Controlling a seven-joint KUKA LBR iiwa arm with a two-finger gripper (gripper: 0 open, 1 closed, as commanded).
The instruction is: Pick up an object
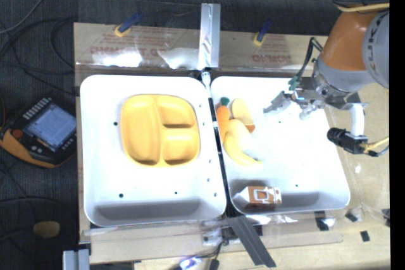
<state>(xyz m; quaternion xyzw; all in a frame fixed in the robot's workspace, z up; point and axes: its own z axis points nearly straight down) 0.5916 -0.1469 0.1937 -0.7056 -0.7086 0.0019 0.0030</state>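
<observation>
The grey arm with its orange band reaches in from the right, and its two-finger hand (288, 104) hangs over the far part of the right white shallow bin (316, 164). The metal fingers look spread, with nothing between them. The hand appears to sit above the bin floor rather than on it, though its height is hard to read from this slanted view.

The likely targets lie in a cluster at the left edge of that bin: an orange plastic carrot with a green top (222, 118) lies along the bin wall, a pale yellow rounded piece (242, 111) sits just right of it, and a yellow plastic banana (238, 146) curves toward the near side, touching or overlapping both. A small brown and white carton (262, 196) lies apart at the near edge of the same bin. The left white shallow bin (101, 193) holds a yellow divided plastic plate (159, 129).

The step in hand looks like the approach: no grasp has begun, and the hand is near the cluster but not over it. The next move calls for travelling left until the spread fingers straddle one item, then descending. Because the three pieces crowd together against the wall, the fingers would need to turn to fit around one piece without wedging on its neighbours. The carton, standing alone, may offer an easier grip.
</observation>
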